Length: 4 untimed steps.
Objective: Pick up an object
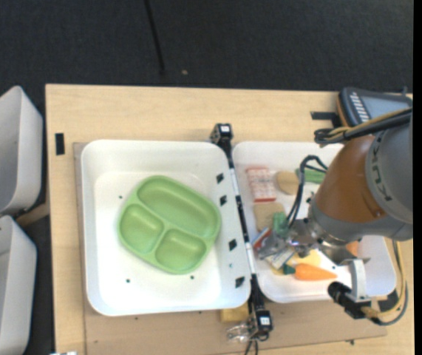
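Observation:
My gripper (pixel 276 248) is low in the right bin (pixel 270 293), near its left wall, among a heap of small objects. An orange carrot-shaped piece (pixel 315 273) lies just to the gripper's right at the bin's front. A green block (pixel 278 221) sits just behind the gripper. A red-and-white packet (pixel 261 183) and a tan piece (pixel 288 181) lie at the back of the bin. The arm's orange band (pixel 347 187) and grey wrist cover the bin's right half.
The left bin (pixel 100 287) holds a green three-compartment plate (pixel 168 224). A divider with black clips (pixel 234 220) runs between the bins. A black device (pixel 366 107) and cables lie on the bench at the back right. White containers (pixel 0 161) stand off the bench's left side.

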Motion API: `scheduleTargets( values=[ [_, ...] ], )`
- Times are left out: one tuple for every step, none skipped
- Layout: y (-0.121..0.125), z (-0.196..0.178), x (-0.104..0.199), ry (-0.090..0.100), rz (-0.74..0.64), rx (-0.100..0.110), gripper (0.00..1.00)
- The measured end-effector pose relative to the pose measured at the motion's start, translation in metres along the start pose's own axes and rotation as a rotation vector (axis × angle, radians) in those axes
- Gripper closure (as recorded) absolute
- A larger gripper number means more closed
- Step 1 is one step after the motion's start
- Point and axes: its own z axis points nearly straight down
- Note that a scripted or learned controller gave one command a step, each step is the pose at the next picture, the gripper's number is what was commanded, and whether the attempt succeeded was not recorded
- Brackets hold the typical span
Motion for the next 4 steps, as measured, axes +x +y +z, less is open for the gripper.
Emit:
scheduleTargets(
  values=[
    [0.045,-0.095,0.031,-0.002,-0.010,-0.020,0.00],
    [-0.004,0.005,0.002,0.001,0.000,0.000,0.00],
    [0.030,-0.095,0.039,-0.001,-0.011,-0.020,0.00],
    [0.002,0.001,-0.010,0.001,0.002,-0.002,0.00]
  ],
)
